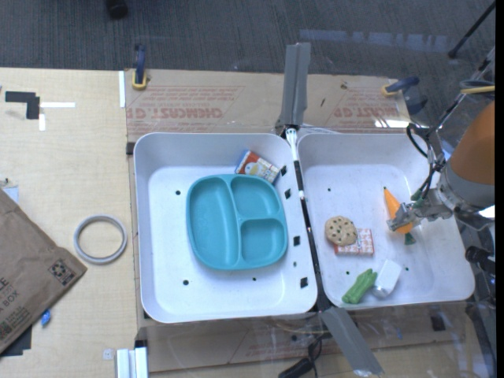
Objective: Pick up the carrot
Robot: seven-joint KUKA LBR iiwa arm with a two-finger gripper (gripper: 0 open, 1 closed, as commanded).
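Note:
The orange carrot (391,201) lies in the right bin (441,290), near its right side, with its pointed end toward the back. A small green tip (409,238) shows at its near end. My gripper (405,216) reaches in from the right and is down on the carrot's near half. Its grey fingers are closed across the carrot, with orange showing on both sides of them. The carrot still looks low, at the bin floor.
The right bin also holds a cookie (340,229), a pink-and-white wafer block (359,243), a green pod (358,287) and a white block (387,278). In the left bin (157,211) are a teal divided plate (236,220) and a small carton (258,165). A tape ring (100,238) lies on the bench.

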